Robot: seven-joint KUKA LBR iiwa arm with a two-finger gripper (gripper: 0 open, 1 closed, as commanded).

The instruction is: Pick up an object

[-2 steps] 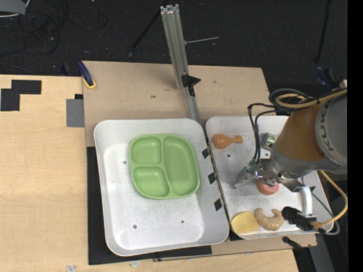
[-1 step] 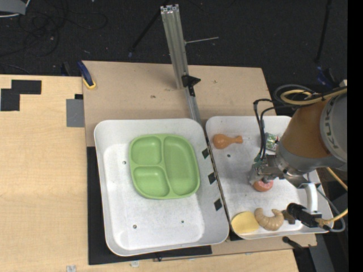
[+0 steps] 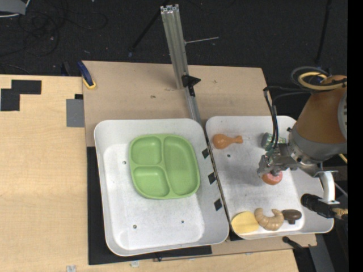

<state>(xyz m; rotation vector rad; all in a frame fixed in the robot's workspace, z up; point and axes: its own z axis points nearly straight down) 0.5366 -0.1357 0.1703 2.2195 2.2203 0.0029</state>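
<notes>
My gripper [image 3: 271,170] hangs low over the right bin [image 3: 249,191], right above a small red and pink object [image 3: 273,178] that peeks out beneath it. An orange drumstick-shaped toy [image 3: 225,141] lies at the bin's far left. At the near edge sit a yellow piece [image 3: 244,222], a tan curled shrimp-like toy [image 3: 269,218] and a dark brown piece [image 3: 291,215]. A small green object [image 3: 267,141] shows beside the arm's wrist.
The left bin [image 3: 113,220] holds a green divided plate [image 3: 164,166]. A metal post [image 3: 176,50] rises behind the bins. The arm's orange band and grey body [image 3: 320,123] cover the right bin's far right side.
</notes>
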